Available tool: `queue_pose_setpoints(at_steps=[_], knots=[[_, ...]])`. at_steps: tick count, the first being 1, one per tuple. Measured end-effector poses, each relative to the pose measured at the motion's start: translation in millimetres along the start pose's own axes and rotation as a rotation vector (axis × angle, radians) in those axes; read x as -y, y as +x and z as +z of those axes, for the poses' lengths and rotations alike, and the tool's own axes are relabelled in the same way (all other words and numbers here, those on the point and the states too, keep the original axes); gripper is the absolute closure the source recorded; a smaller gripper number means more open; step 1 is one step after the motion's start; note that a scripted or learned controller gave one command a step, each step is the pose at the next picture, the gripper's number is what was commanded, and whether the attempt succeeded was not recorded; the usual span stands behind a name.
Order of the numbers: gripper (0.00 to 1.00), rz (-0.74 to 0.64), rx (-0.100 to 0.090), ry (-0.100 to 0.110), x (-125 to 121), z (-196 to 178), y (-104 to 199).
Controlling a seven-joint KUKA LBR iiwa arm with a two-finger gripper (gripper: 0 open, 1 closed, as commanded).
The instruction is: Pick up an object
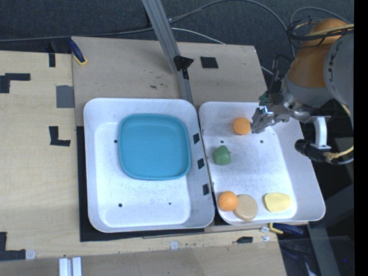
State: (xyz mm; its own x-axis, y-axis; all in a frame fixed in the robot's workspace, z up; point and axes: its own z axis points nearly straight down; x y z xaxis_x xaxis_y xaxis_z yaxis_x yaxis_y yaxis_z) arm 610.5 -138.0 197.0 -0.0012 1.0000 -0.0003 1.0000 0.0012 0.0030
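Observation:
The right bin (299, 171) holds an orange ball (241, 126) near its far edge, a green object (222, 155) toward its left side, and along its near edge a second orange ball (227, 200), a tan disc (246, 207) and a yellow piece (277, 202). My gripper (260, 121) hangs low over the far part of this bin, just right of the far orange ball. Nothing shows between its fingers.
The left bin (100, 171) carries a blue square plate (154, 146). A grey metal pole (167, 36) slants up from the bins' far junction. Cables trail over the dark floor at the back, and the arm's body (319, 68) stands at the right.

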Motion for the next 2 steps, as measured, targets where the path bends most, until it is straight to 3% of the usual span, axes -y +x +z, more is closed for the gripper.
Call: queue_pose_setpoints(at_steps=[1, 2], knots=[[1.00, 0.001, 0.000, 0.000, -0.5, -50.2, 0.1], [1.00, -0.002, -0.001, 0.004, 16.8, -37.9, 43.9]])
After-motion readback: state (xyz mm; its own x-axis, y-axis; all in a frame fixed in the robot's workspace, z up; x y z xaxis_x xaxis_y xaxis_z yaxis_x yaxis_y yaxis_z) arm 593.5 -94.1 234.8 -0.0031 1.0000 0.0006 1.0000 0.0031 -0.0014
